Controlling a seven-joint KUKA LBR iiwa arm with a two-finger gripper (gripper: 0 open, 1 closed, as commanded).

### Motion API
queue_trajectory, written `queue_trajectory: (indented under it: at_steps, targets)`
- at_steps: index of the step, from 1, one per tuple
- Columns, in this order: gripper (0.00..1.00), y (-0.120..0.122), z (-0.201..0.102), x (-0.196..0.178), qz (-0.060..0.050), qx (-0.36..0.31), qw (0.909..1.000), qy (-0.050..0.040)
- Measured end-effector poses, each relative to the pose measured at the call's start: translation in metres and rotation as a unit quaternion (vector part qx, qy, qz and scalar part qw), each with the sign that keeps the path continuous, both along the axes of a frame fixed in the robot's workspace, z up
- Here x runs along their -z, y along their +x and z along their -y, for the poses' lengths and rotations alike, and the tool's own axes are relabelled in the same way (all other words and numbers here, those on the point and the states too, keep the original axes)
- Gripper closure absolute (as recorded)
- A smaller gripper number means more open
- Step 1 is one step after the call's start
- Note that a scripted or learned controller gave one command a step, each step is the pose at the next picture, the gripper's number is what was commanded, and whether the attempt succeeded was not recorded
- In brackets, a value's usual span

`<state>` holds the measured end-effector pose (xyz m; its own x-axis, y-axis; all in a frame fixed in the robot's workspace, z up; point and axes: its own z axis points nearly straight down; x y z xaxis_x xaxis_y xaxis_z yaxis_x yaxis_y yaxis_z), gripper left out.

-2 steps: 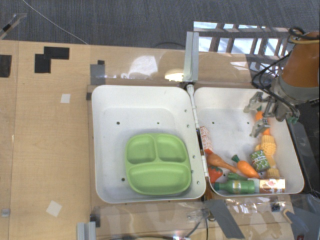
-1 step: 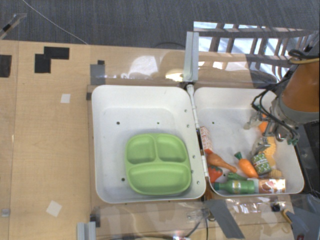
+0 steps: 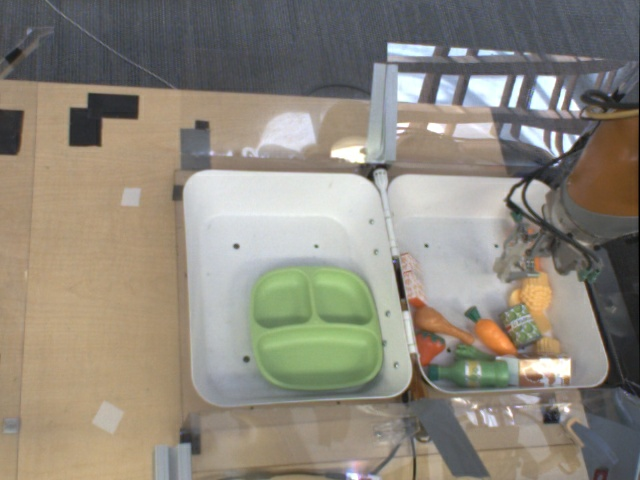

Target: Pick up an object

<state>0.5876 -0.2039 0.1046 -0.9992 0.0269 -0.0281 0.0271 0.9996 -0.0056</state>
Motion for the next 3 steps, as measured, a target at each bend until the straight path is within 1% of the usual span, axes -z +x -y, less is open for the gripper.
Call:
queue_trajectory:
  at_steps: [1, 2, 3]
  targets:
    - [1.0, 0.029, -0.029, -0.124, -0.002, 0.024, 0.9997, 0.0019]
    - [1.0, 0.03, -0.029, -0.133, -0.002, 0.021, 0.9998, 0.0018]
    - [1.0, -0.006, -0.085, -0.017, -0.015, -0.03, 0.9994, 0.0048]
